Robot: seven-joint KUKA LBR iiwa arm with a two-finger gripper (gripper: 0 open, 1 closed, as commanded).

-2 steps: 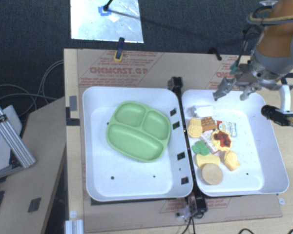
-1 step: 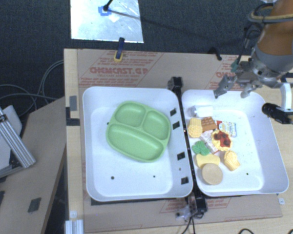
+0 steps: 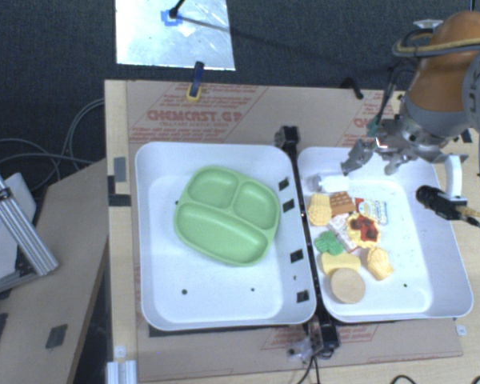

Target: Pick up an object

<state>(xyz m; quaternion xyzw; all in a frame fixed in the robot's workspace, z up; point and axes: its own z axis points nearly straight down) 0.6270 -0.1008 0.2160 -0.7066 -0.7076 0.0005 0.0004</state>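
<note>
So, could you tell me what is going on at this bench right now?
A grey and orange arm reaches in from the right, with its tool above the far end of the right bin. That bin holds a heap of small toy food pieces, and nothing shows between the tool's fingers. The left bin holds a green divided plate, lying flat and untouched.

Two shallow white bins sit side by side on the tabletop: a left bin and a right bin. One green divided plate with three compartments lies in the left bin. Right of that plate, in the right bin, is one cluster of toy food, roughly eight or nine pieces; they overlap too much to count exactly.
</note>
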